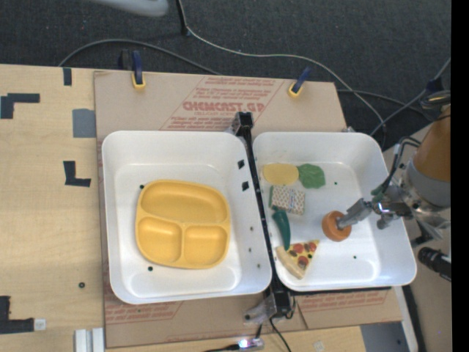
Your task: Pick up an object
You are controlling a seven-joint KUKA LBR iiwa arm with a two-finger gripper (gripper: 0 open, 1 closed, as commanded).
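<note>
One yellow plate [182, 222] with three parts sits in the left bin [117, 196]. The right bin [366, 152] holds five toys: one yellow piece [280, 173], one green blob [311, 175], one checked square [288, 199], one green pepper [281, 227] and one pizza slice [298, 257]. The gripper [350, 217] touches one orange thing [336, 226] to their right; I cannot tell if it grips it.

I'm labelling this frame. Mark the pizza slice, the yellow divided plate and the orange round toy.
pizza slice [298, 257], camera view, middle of its topping.
yellow divided plate [182, 222], camera view, the ridge between its compartments.
orange round toy [335, 228], camera view, its top face.
</note>
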